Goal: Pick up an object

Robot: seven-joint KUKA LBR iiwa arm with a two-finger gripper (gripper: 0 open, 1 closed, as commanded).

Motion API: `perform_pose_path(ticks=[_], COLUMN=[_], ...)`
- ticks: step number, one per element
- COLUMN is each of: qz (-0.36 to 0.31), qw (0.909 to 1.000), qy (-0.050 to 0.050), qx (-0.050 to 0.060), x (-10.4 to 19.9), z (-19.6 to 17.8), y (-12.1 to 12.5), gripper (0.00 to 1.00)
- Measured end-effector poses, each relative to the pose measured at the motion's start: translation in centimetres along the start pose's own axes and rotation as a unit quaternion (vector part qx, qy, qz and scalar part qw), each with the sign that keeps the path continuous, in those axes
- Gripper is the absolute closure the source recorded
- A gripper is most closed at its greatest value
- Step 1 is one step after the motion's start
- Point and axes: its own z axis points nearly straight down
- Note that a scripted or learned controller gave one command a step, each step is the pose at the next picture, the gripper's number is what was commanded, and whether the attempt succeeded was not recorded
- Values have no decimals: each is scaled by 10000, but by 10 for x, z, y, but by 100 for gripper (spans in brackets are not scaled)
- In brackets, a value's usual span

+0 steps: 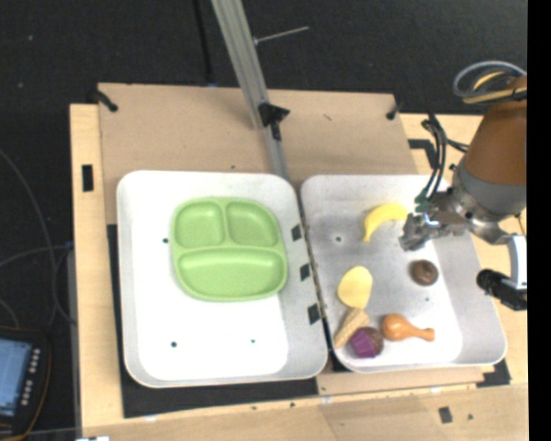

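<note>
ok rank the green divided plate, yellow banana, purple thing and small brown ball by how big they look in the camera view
1. green divided plate, by far the largest
2. yellow banana
3. purple thing, close to the banana, so that order is unsure
4. small brown ball, smallest

The arm (498, 159) is cut off at the right edge. The claw (415, 235) is too small and blurred to read. A screen (9, 375) runs off the lower left corner. The worktop (211, 412) runs past the bottom edge.
</note>
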Motion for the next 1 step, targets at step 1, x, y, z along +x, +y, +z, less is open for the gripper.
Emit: perform_pose_path(ticks=[1], qz=[-20], qw=[10000], qy=[10], qx=[10], x=[51], z=[3], y=[-9], gripper=[100])
